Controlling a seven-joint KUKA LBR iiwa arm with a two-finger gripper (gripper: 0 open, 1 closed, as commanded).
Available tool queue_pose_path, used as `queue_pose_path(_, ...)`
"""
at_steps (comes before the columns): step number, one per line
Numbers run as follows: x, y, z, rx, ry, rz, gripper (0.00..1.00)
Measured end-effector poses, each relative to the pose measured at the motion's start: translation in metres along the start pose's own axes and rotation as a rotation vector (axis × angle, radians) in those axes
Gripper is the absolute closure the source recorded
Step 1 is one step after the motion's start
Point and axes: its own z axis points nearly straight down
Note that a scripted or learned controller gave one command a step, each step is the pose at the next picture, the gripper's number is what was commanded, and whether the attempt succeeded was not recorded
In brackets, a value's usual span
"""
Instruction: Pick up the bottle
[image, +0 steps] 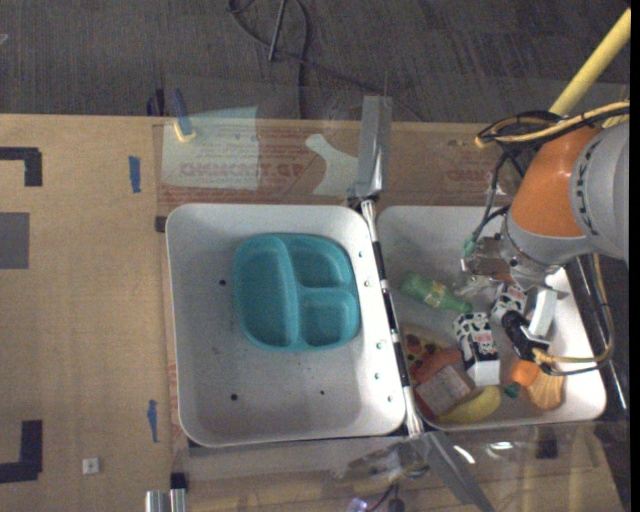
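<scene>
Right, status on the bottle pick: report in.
Gripper low in right bin, grip unclear. Green bottle lying just beside it, not held. Cow-print carton and banana crowd nearby.

- A tan counter (80, 300) carries black squares and blue tape marks.
- Dark grey carpet floor (120, 50) lies beyond, crossed by black cables (300, 55).

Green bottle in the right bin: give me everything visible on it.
The green bottle is small, looks plastic, pale green with a yellowish patch near its middle. It lies on its side on the floor of the right bin, near the left wall, long axis running left-right. No contact is visible; the cow-patterned carton sits just below-right.
</scene>
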Motion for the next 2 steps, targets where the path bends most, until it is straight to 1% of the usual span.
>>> queue_pose_path(1,-0.0147,0.0135,0.0032,0.013,0.008,-0.11,1.0)
queue_pose_path(2,-0.0146,0.0136,0.0031,0.013,0.008,-0.11,0.0)
